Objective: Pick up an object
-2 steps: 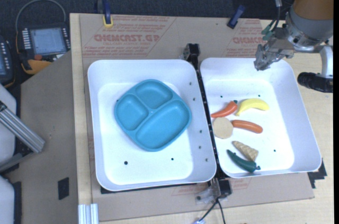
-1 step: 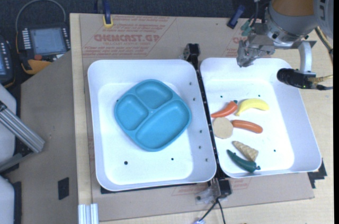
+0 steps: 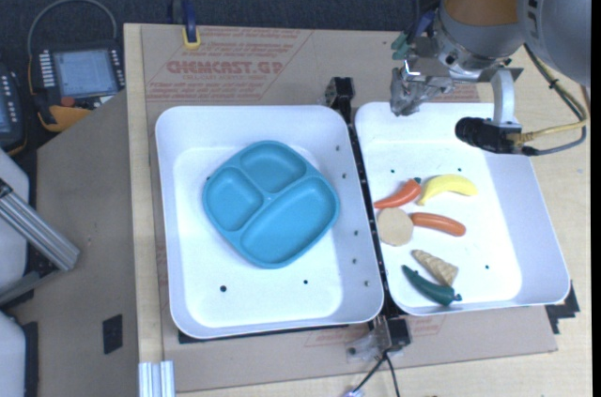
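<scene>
Down at the lower right of the frame, the right bin [image 3: 526, 282] holds toy food: a dark green pepper [image 3: 430, 287], a cone [image 3: 437, 266], a round cracker [image 3: 394, 227], a sausage [image 3: 438, 223], a banana [image 3: 447, 189] and a carrot [image 3: 398, 195]. Left, a blue divided plate [image 3: 271, 202] fills the other bin [image 3: 188, 282]. Over the right bin's upper left corner hangs the hand [image 3: 406, 101], seemingly holding nothing, though I cannot tell how it is set.

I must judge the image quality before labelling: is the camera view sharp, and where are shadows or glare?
Camera view: even lighting, mostly sharp; the toy foods such as the banana are crisp; soft shadow beneath the blue divided plate; the white bins are bright, without harsh glare; the pincer looks slightly soft.
</scene>
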You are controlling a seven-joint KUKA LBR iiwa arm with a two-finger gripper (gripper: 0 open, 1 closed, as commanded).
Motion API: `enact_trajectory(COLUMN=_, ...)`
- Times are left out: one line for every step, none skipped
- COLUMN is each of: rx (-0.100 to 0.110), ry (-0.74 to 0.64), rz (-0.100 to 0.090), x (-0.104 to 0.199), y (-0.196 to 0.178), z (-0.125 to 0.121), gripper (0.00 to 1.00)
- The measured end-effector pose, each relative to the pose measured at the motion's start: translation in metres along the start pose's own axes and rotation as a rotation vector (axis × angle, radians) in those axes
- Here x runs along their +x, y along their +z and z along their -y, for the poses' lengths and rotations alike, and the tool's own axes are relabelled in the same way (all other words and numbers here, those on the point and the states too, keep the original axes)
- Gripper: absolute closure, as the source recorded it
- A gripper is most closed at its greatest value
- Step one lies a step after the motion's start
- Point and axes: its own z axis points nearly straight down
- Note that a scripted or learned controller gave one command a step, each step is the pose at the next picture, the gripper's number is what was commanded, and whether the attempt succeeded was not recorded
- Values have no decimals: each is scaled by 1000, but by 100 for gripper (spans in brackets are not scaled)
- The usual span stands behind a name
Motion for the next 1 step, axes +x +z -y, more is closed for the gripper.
enact_trajectory(rx=4, ry=0, rz=-2, x=55, y=18, z=-7, gripper=100)
